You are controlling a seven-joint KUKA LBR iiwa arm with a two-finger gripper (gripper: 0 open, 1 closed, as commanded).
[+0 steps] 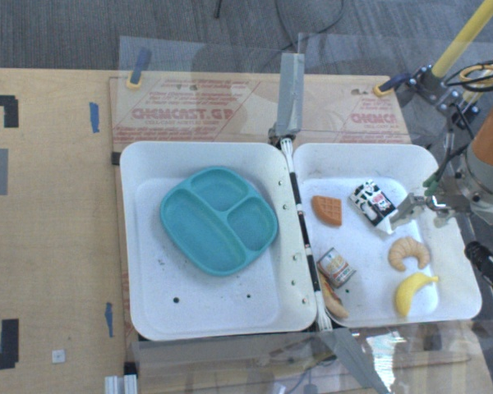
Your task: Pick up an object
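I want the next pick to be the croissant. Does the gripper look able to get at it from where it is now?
Probably yes. The croissant lies in the open in the right bin, just below the gripper, apart from the banana, with nothing lying on it.

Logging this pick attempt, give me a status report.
Gripper low in right bin, beside black-and-white carton. Croissant, banana untouched nearby. Nothing seen held.

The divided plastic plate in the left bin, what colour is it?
Teal all over; the divided plastic plate shows best in the camera view.
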